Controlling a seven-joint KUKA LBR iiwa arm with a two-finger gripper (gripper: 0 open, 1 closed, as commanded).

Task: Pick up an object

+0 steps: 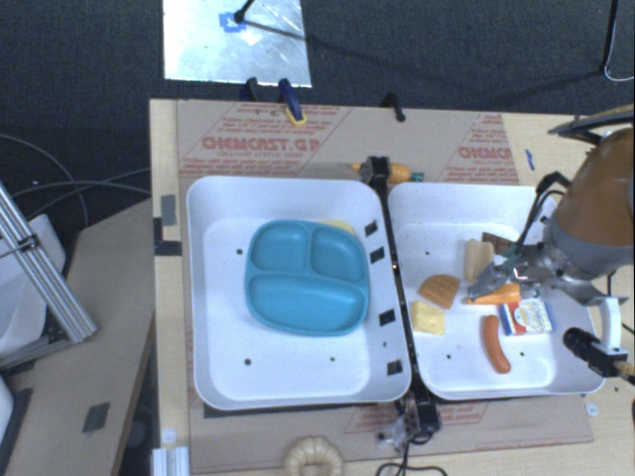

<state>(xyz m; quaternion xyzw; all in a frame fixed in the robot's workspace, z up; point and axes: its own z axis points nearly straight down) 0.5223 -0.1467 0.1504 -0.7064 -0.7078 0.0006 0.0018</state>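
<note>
The right bin (466, 385) holds several toy foods: a tan bread piece (477, 259), a brown pastry (440, 289), a yellow cheese wedge (428, 317), an orange carrot (506, 295), a red sausage (496, 344) and a small white carton (533, 316). My gripper (490, 287) reaches in from the right and sits low over the left end of the carrot, right beside the bread piece. The wrist hides part of the carrot. I see nothing lifted off the bin floor.
A blue divided plate (306, 274) lies in the left bin (223, 365), with a yellow item (340, 226) peeking out behind it. A black divider (392, 286) separates the bins. An orange object (397, 174) lies on the cardboard behind them.
</note>
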